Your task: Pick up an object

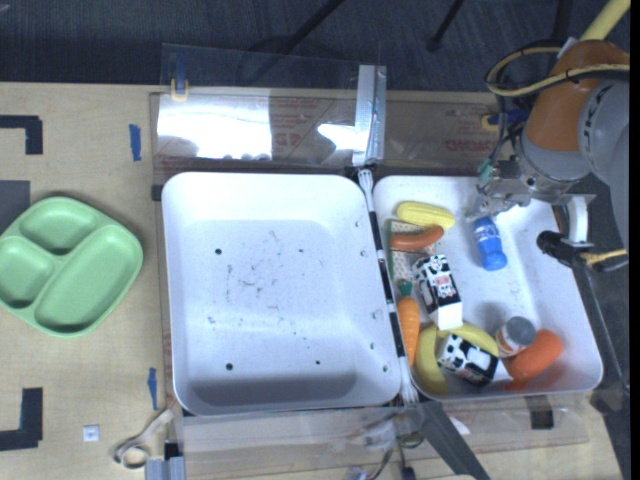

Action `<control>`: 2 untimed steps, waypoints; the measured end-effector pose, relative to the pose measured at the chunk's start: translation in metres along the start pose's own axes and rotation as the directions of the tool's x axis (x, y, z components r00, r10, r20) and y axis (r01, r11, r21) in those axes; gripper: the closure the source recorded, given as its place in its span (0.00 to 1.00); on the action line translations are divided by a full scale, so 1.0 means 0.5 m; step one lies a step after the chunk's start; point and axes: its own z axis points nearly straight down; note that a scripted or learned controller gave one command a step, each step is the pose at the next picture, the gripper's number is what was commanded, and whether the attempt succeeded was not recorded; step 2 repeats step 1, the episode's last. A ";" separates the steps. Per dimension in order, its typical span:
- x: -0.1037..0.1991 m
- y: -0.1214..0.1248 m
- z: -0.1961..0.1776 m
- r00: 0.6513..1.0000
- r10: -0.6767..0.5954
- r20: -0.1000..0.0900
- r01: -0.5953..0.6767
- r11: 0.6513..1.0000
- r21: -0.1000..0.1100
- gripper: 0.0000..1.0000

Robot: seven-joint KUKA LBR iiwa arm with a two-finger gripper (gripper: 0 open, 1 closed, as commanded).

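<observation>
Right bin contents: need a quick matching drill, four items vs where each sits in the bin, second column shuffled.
Items:
1. blue bottle
2. corn cob
3. carrot
4. orange pepper

Places in the right bin:
A. near-right corner
B. along the left wall, lower half
C. far end, left of centre
D. just below the pincer, far right part

Pairs: 1-D, 2-C, 3-B, 4-A

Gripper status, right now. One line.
Gripper: low in the right bin, right above the blue bottle; whether it is open, shut or holding the bottle cannot be told.
</observation>
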 end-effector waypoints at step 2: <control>0.100 0.000 -0.214 0.998 0.060 -0.003 -0.060 0.998 0.002 1.00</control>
